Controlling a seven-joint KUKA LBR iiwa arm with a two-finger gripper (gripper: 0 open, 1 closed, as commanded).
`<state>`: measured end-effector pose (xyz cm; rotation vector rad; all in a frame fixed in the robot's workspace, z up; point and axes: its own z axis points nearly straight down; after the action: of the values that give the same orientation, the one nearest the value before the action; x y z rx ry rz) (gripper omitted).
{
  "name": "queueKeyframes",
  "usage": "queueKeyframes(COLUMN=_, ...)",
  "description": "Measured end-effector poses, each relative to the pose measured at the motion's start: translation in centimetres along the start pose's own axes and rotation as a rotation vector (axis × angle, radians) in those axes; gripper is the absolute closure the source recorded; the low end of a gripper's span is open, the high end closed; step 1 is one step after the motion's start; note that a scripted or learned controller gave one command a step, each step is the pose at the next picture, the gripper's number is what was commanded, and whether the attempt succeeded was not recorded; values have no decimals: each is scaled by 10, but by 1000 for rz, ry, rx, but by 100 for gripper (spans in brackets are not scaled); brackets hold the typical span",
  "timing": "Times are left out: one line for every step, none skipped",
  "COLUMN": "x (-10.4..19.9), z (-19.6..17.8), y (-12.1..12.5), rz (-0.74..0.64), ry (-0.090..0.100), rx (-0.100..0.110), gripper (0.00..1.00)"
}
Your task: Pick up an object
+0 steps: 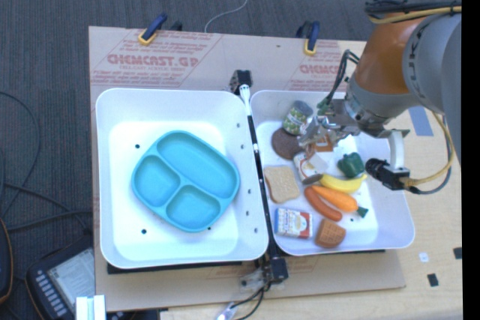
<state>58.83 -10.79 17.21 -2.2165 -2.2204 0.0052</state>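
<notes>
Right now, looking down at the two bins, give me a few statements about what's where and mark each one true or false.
1. The blue divided plate lies in the left bin. True.
2. The banana sits on the blue divided plate. False: it lies in the right bin, among the other toy food.
3. The gripper is over the right bin. True.
4. The carrot lies outside both bins on the cardboard. False: it is inside the right bin, just below the banana.
5. The slice of bread is near the right bin's left wall. True.
</notes>
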Motion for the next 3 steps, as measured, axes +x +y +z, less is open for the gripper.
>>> queueKeyframes(x=61, z=-8, y=-87, rz=1, ry=-1, rx=2, gripper=100)
queueKeyframes(x=60, z=-15, y=-87, rz=1, ry=-1, rx=8, gripper=100)
queueKeyframes(x=60, z=-21, y=-87, rz=1, ry=-1, rx=14, gripper=100)
